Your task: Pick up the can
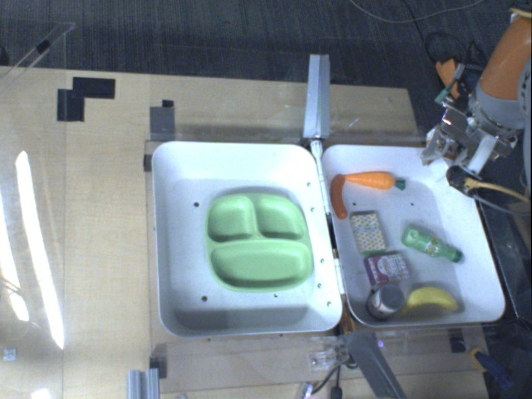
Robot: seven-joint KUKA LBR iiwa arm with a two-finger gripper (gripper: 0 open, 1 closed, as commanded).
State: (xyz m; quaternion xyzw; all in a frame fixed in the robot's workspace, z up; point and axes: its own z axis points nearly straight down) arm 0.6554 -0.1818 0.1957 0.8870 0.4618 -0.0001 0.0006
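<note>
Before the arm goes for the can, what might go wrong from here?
The can sits in the right bin's near corner, apparently touching the banana and the purple packet, so the claw may snag either. The bin wall beside it leaves little room to descend.

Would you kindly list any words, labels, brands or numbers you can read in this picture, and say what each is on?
None can be read.
Patterned packet: print too blurred.
Purple packet: label too blurred.
Green bottle: label too small.
Can: no legible marking.
</note>
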